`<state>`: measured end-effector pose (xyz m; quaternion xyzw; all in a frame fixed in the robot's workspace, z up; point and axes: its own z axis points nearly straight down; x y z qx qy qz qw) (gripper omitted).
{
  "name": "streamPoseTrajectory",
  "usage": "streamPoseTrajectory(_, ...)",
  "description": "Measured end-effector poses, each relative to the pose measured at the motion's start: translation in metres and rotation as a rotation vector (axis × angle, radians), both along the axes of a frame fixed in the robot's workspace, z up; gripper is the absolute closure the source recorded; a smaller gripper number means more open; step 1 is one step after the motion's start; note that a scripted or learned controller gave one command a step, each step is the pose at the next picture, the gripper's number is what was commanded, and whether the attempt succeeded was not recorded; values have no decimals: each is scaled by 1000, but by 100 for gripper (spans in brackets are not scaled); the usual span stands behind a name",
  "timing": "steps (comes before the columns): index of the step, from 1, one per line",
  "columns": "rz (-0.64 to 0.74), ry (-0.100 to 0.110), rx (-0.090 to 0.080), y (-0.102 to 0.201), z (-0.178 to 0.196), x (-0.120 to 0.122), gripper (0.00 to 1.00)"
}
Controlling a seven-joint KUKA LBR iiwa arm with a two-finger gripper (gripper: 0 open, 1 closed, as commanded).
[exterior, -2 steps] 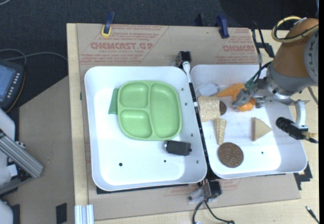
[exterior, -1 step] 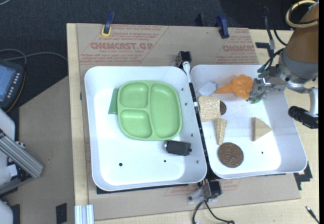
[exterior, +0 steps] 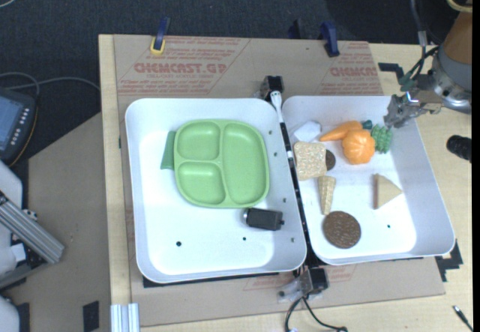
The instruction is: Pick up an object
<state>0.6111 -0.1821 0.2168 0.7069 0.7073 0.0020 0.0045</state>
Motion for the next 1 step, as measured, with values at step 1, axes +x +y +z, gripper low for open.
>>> streamPoseTrajectory(1,0,5,2,0,9,1,100)
